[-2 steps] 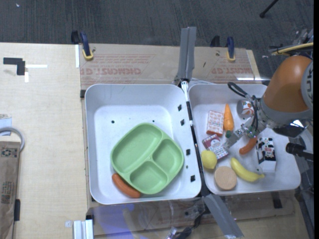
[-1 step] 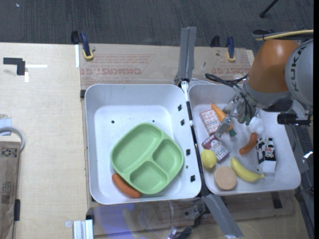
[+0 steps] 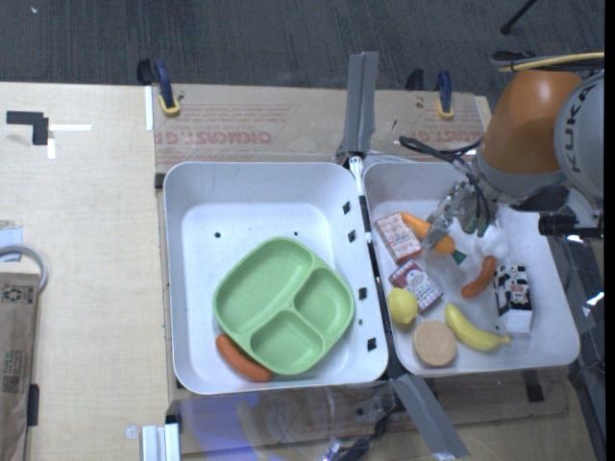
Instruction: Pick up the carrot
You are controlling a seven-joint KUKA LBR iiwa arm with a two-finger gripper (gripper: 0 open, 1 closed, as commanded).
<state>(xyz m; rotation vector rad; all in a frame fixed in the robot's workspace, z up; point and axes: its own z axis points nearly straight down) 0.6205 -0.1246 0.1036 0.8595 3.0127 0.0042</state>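
The light wooden counter (image 3: 77, 257) carries two shallow white plastic bins side by side. The left bin (image 3: 192, 200) contains a green three-compartment plastic plate (image 3: 284, 305) and, touching that plate's lower left edge, an orange-red toy sausage (image 3: 240, 358). The right bin (image 3: 548, 344) contains the orange toy carrot (image 3: 423, 230), which lies in the upper left part of the bin, just beside a small red and white carton (image 3: 396, 236). A second red and white packet (image 3: 415, 286) lies below that carton, with a yellow toy lemon (image 3: 402, 306) touching it. A round tan disc (image 3: 435, 343) and a yellow toy banana (image 3: 473, 328) lie near the bin's front wall. A second orange-red toy sausage (image 3: 478, 279) and a black and white carton (image 3: 514, 294) lie toward the right. The grey gripper (image 3: 452, 221) hangs over the carrot's right end; whether the fingers are spread or closed cannot be told.
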